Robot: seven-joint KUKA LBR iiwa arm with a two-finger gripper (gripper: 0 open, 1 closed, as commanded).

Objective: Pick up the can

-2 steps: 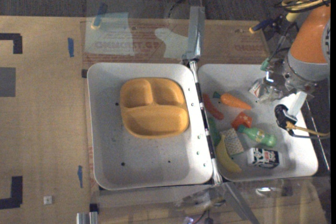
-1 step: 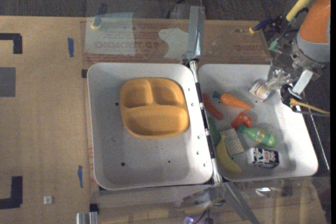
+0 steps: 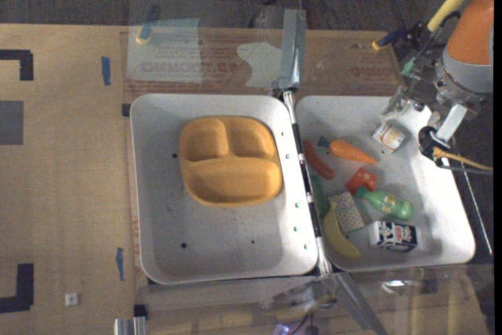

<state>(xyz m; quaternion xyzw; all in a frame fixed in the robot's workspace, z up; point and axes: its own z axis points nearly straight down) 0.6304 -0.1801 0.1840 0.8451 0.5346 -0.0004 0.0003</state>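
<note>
Can (image 3: 391,136) sits tilted near the right bin's (image 3: 463,243) far corner, just under the gripper (image 3: 408,107) — I can't tell how the pincer stands. I judge the can light, rigid, slick-sided — best pinched across its round wall, mid-height. Carrot (image 3: 352,151) lies close beside it.

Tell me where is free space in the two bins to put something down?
Left bin: bare floor in front of the orange plate and along its left side. Right bin: a bare patch behind the carrot; its front is crowded with the banana, bottle and carton.
</note>
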